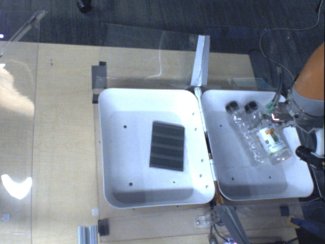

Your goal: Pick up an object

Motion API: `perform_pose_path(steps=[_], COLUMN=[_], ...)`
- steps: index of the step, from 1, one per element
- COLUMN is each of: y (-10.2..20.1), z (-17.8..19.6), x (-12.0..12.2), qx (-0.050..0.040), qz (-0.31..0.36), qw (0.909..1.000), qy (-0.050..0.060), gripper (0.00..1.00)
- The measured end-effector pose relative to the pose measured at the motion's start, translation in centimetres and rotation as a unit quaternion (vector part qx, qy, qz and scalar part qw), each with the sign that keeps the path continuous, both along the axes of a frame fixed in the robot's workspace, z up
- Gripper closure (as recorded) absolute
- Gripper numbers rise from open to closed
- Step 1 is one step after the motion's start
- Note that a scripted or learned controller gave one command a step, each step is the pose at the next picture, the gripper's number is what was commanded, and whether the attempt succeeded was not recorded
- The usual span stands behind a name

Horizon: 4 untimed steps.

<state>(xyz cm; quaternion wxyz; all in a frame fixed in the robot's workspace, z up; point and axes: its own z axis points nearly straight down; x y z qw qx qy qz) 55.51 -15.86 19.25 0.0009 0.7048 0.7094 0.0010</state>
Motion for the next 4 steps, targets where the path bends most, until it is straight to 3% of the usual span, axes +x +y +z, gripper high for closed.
perform_pose_path(steps=[1, 2, 3, 4], y=[-2.7, -3.8, -1.4, -1.4], z=[-4.4, -8.5, -10.5, -10.5], x=[2.5, 5.4, 7.8, 7.8], qx=[-0.0050, -0.0013, -0.0013, -0.0013], qz=[0.069, 0.101, 0.113, 0.113], qw=[0.9975, 0.9949, 0.9936, 0.9936], qy=[-0.017, -0.002, -0.003, -0.003], gripper=[0.00, 0.00, 0.00, 0.00])
